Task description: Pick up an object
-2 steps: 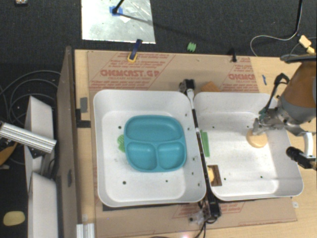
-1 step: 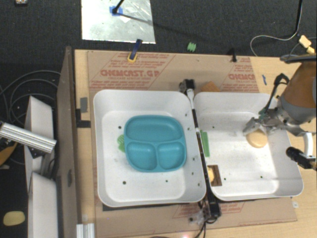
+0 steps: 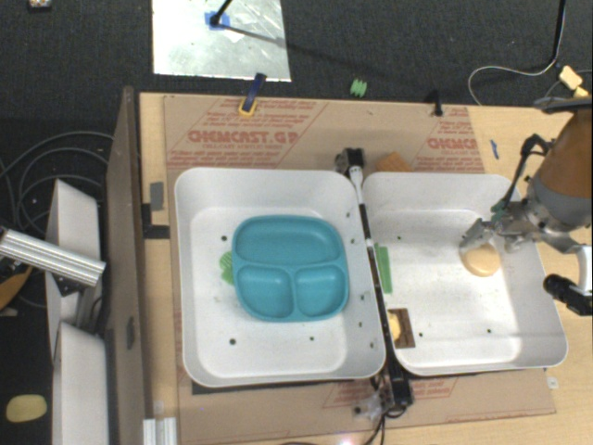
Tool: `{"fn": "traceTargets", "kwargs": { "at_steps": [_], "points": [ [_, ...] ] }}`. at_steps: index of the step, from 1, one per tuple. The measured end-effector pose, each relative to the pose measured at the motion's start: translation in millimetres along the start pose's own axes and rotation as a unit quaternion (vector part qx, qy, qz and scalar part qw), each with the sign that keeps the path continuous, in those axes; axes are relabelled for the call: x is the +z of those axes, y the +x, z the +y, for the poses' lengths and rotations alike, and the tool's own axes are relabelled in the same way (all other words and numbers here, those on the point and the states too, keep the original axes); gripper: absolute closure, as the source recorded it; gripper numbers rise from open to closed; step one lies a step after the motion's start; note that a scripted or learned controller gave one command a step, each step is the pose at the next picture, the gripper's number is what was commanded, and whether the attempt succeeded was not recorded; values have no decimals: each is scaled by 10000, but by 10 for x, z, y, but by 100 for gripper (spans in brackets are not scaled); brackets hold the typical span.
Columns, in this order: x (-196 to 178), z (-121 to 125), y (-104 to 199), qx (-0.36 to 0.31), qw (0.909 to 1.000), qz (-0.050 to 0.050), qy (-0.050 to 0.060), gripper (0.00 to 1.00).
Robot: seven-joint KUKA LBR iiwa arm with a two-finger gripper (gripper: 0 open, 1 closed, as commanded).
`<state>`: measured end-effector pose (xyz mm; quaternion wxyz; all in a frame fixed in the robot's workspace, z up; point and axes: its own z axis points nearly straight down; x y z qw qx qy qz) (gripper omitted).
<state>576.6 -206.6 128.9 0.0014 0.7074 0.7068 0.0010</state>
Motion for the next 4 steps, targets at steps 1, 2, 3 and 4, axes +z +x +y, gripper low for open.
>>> {"fn": "traceTargets", "kwargs": {
  "at_steps": [1, 2, 3, 4],
  "points": [
    [-66, -30, 16, -1, 10000, 2, 3, 0],
    [-27, 137, 9, -30, 10000, 5, 0, 0],
    [192, 71, 4, -14, 10000, 0, 16, 0],
    [43, -1, 4, -11, 10000, 1, 7, 0]
  ]
}}
